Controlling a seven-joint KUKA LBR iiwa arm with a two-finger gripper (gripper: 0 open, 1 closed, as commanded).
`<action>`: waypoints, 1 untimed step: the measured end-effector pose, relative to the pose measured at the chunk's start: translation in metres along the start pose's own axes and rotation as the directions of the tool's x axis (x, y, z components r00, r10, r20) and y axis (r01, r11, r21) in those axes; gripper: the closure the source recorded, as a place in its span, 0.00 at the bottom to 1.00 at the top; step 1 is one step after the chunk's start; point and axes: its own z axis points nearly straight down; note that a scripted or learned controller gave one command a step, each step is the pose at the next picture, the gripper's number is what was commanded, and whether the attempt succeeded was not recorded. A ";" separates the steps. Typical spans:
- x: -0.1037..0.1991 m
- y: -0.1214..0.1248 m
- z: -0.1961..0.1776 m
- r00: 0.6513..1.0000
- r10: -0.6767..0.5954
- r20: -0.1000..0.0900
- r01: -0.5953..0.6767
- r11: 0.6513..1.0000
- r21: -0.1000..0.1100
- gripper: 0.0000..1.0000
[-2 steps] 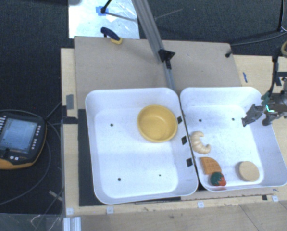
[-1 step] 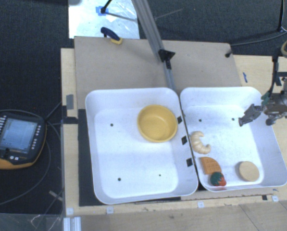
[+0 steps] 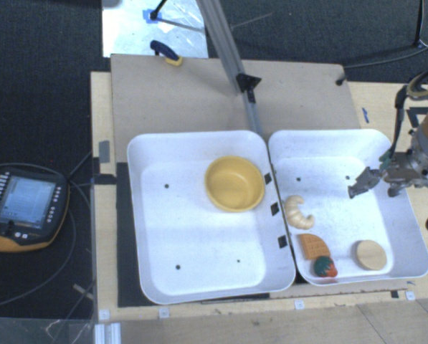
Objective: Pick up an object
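Nearest the lens, at the front edge of the right bin (image 3: 407, 267): a small green-and-red toy piece (image 3: 324, 266) in the bin's front-left corner, with an orange cracker-like square (image 3: 313, 246) touching it just behind. Tan round disc (image 3: 370, 255) sits in that bin's front-right area, well apart from the orange square. Cream croissant-shaped item (image 3: 297, 211) lies against the bin's left wall, behind the orange square. Gripper (image 3: 362, 183) hangs over the right bin's back-right part, pointing toward the bin's middle; nothing sits between its fingers, and whether they are spread or closed is not readable at this resolution, so cannot tell. Arm (image 3: 425, 153) comes in over the bin's right rim, orange band just visible at the frame edge. Every object in the right bin rests on the bin floor, none lifted. Left of the right bin, touching it along the shared rim, is the left bin (image 3: 149, 264), holding a yellow bowl (image 3: 234, 183) upright near its back-right corner. Both bins rest on the counter (image 3: 199, 95). Far left of the right bin, off the counter, a teach pendant (image 3: 24, 208) lies on dark carpet.
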 end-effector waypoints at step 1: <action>-0.002 0.000 0.042 1.000 0.000 0.000 0.000 1.000 0.000 0.00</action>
